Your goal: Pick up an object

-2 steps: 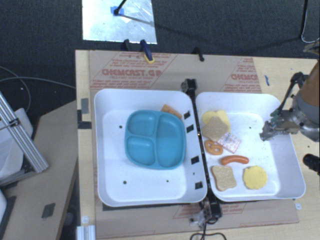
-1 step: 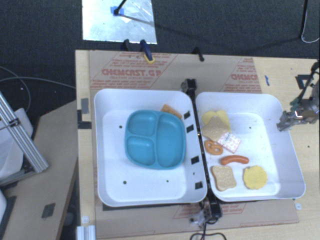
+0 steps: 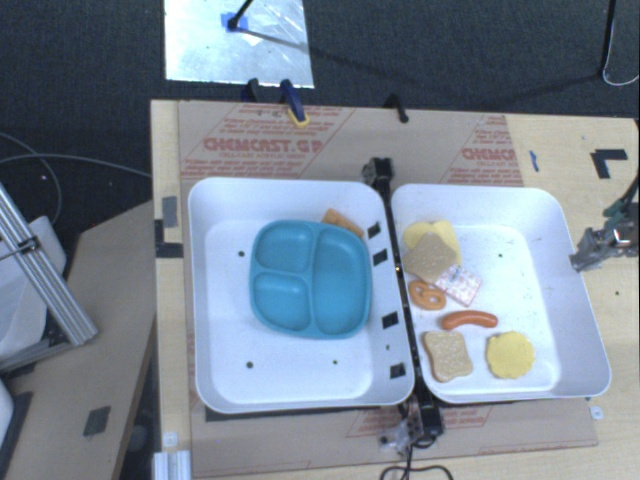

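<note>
The right bin (image 3: 560, 268) holds several toy foods. A brown bread slice (image 3: 431, 256) leans on a yellow cheese wedge (image 3: 443, 234) at its back left. In front of them lie a pretzel (image 3: 427, 295), a pink-and-white packet (image 3: 460, 285) and a red sausage (image 3: 469, 320). A toast slice (image 3: 447, 355) and a yellow round piece (image 3: 510, 355) sit near the front wall. My gripper (image 3: 595, 248) hangs at the view's right edge, just outside the right bin's right wall, apart from all the foods.
The left bin (image 3: 215, 268) holds a blue divided plate (image 3: 310, 278) with an orange piece (image 3: 341, 222) behind it. Black clips (image 3: 385, 258) join the bins along the middle. A foil sheet (image 3: 238, 26) lies beyond the bench.
</note>
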Controlling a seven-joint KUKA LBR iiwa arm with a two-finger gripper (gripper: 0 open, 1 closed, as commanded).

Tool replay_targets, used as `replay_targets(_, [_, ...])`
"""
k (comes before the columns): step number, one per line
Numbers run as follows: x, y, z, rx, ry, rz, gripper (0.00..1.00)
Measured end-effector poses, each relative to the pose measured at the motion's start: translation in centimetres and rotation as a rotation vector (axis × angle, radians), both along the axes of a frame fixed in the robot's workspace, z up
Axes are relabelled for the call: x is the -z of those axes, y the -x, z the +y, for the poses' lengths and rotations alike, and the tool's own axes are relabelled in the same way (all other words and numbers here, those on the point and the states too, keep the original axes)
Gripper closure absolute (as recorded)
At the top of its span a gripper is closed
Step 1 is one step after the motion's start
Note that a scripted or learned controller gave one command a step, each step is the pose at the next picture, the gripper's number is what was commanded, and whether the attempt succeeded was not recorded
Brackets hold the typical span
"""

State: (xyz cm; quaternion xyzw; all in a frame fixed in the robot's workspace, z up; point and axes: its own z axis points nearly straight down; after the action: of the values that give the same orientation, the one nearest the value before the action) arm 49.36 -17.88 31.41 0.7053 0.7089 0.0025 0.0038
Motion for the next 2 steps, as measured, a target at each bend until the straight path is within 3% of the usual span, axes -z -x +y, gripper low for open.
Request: replay_targets(2, [-1.7,-0.2,0.0,-0.008,0.001,-0.001,1.00])
